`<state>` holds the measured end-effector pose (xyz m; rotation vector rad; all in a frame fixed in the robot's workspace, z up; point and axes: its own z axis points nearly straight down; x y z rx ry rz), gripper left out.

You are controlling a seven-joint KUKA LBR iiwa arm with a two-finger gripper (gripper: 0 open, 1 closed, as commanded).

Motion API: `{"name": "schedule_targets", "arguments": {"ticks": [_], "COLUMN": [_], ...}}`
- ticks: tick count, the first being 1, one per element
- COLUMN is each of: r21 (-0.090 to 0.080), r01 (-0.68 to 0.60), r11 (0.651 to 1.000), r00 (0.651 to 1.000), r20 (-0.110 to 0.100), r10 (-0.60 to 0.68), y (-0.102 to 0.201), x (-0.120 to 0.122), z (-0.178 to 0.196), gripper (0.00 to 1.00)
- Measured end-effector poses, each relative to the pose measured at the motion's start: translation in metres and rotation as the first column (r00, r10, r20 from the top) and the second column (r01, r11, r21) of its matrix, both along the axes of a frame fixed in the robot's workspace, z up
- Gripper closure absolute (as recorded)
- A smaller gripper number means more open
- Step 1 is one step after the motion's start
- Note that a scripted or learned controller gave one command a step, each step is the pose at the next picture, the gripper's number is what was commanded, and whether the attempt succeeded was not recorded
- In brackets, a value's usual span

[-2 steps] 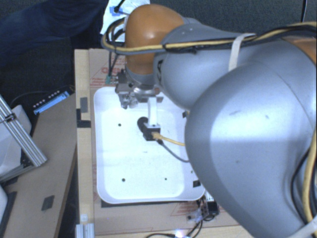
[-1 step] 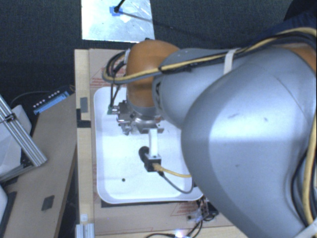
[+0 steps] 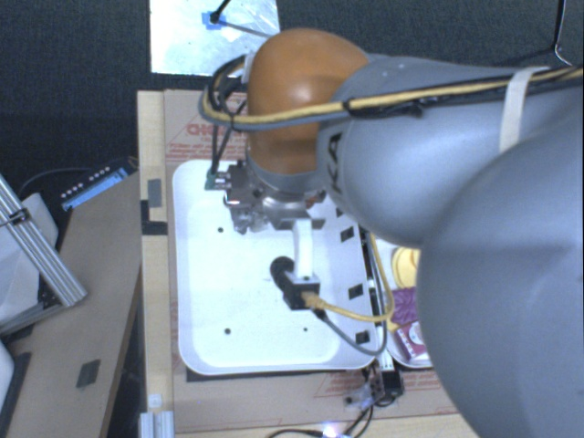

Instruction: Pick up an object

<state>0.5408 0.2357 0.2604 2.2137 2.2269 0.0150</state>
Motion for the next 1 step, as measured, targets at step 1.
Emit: {"name": "schedule_targets", "arguments": {"ticks": [1], "r21": [-0.008], "r01": [0.008], "r11": [1.000], "r00": [1.000], "r20": [-0.017], "r10": [-0.008], "y": [-0.0479], "x": [-0.0533], "z": [-0.0830], "gripper": [1.00]}}
